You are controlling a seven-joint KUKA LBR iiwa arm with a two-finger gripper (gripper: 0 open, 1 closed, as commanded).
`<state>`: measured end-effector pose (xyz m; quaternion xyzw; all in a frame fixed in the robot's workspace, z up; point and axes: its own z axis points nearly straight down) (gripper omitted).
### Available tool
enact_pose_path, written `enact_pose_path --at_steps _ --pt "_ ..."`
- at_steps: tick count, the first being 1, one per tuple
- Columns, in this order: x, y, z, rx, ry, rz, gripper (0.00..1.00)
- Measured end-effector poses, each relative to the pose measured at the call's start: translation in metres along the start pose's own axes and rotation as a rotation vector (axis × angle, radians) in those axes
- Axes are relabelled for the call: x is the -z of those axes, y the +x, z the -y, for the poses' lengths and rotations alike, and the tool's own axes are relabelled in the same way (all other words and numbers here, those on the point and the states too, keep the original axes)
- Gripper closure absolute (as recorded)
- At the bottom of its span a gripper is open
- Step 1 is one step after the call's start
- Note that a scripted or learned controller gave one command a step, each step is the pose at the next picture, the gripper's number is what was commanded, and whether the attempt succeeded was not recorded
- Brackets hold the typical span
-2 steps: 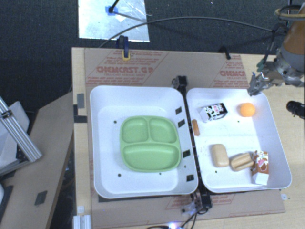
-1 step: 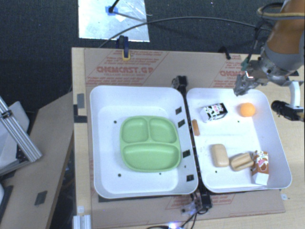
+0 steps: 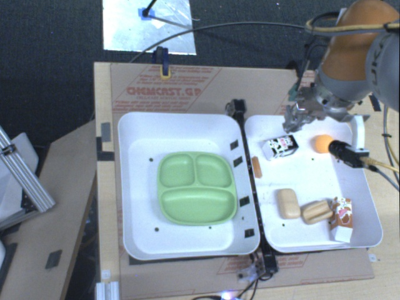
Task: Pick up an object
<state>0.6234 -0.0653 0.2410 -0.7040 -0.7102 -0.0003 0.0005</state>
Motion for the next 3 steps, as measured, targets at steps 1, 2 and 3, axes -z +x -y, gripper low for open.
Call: enact_pose_path --at_steps 1,2,3 --pt "0.003 0.057 0.015 0.001 0.0 -0.001 1.0" --pt "-0.012 0.108 0.016 0.001 0.0 -0.001 1.0" --pt "-0.003 0.163 0.022 0.001 -0.002 -0.001 1.0"
